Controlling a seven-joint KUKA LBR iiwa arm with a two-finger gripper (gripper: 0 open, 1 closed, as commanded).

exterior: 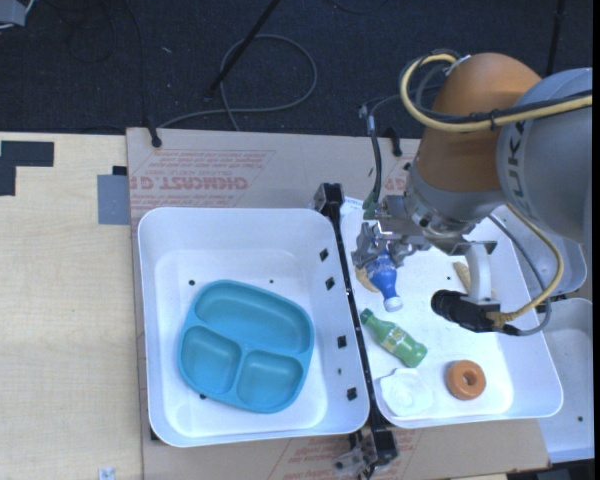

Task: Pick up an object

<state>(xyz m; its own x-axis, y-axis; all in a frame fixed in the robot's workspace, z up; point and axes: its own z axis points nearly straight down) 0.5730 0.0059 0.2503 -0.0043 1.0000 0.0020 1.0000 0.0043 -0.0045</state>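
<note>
The arm (500, 138) reaches in from the upper right of the frame, its gripper (378, 253) lowered into the right bin (540, 388) near that bin's upper left corner. The pincer sits directly over a small blue and white bottle (386, 280); whether it is clenched or released cannot be told, nor whether it grips the bottle. Just below lies a green bottle (394, 335) on its side. An orange ring (466, 379) and a white lid (408, 393) rest nearer the bottom edge. The left bin (160, 268) holds a blue divided tray (244, 345).
</note>
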